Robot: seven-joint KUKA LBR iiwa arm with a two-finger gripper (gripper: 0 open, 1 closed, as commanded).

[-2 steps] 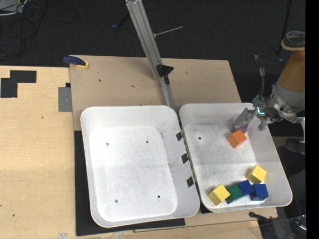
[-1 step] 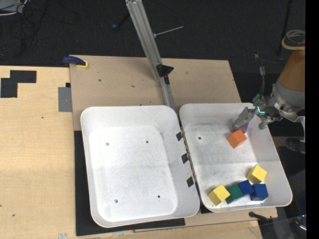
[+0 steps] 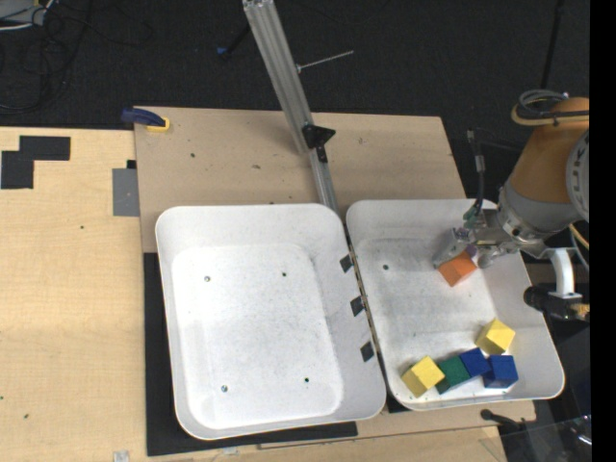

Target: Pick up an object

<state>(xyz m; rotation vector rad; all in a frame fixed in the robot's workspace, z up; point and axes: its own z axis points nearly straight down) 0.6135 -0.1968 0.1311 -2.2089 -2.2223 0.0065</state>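
The left bin (image 3: 255,316) sits on the worktop (image 3: 67,287) with nothing in it to grasp, so the work is all in the right bin (image 3: 409,258) beside it. Along that right bin's near edge lies a cluster: a yellow block (image 3: 422,375) at its left, then a green block (image 3: 450,371), two blue blocks (image 3: 489,366), and another yellow block (image 3: 497,336) just above them. Toward the right bin's far side lies an orange block (image 3: 457,269), well apart from the cluster.

The step in hand looks like the grasp itself. The pincer (image 3: 472,248) is down over the orange block, its tips at the block's upper edge, seemingly touching it. How wide it stands I cannot tell, nor whether the block sits between the tips or just beside them. The next move, as I judge it, calls for a firm closure on the orange block and then a straight lift clear of the bin floor.
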